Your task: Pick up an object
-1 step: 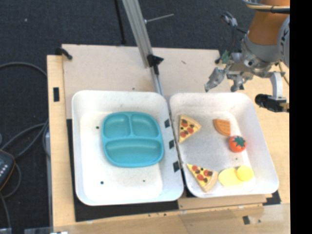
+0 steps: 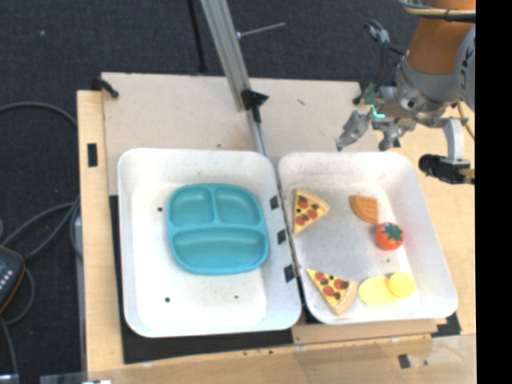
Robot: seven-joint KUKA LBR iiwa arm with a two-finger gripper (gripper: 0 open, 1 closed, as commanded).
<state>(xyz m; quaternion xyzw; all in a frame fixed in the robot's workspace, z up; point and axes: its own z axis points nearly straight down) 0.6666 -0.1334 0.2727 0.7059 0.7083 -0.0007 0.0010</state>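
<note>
Empty open claw (image 2: pixel 370 132) above right bin's (image 2: pixel 424 194) far rim

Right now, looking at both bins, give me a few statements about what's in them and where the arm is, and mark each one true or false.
1. The blue divided plate lies in the left bin. True.
2. Two pizza slices lie in the right bin. True.
3. The tomato sits on the blue plate. False: it lies in the right bin, near the right wall.
4. The gripper holds a pizza slice. False: it hangs above the right bin's far edge, with nothing between its fingers.
5. The yellow pieces lie in the right bin's near corner. True.
</note>
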